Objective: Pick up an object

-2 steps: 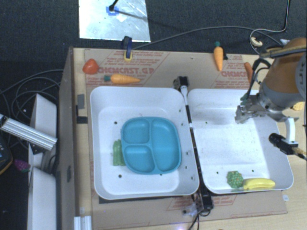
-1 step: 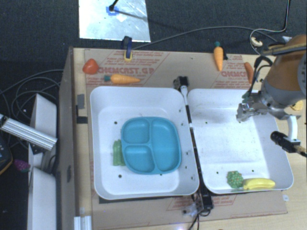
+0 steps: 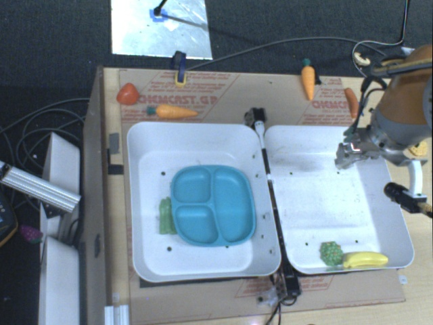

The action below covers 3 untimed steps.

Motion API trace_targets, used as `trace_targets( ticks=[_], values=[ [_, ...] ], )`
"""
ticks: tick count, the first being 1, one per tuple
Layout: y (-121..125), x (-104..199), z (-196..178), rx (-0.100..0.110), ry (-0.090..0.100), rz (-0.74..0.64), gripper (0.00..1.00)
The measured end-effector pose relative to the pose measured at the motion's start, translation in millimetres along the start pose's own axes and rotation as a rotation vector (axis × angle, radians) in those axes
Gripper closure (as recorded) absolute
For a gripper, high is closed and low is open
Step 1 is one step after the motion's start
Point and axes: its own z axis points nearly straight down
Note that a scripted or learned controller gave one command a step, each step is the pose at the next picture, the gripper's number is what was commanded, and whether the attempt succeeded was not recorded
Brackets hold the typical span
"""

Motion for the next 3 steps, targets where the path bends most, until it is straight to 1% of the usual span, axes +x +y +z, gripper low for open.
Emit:
trace_targets(
  ticks=[3],
  values=[
    [3,1,-32,-0.009,0.002,-0.005,1.00]
  ],
)
